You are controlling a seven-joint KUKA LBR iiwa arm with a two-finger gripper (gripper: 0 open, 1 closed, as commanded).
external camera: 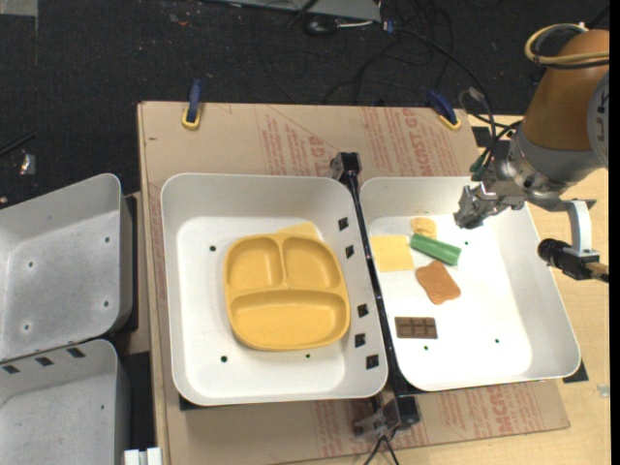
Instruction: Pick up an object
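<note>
The right bin (504,356) holds several small items: a pale yellow square (391,254), a green stick (435,249), a small orange-yellow piece (423,227), a tan oval piece (438,283) and a brown chocolate bar (418,328). My gripper (469,211) hangs over the upper part of the right bin, just right of the green stick and the orange-yellow piece. Nothing shows between its fingers. The grey arm with its orange band (572,76) comes in from the upper right.
The left bin (184,260) holds a yellow divided tray (287,292). A black divider (363,260) runs between the bins. Spare white bins (58,260) lie at the far left. Blue clamps (194,105) hold the board's far edge; cables trail behind.
</note>
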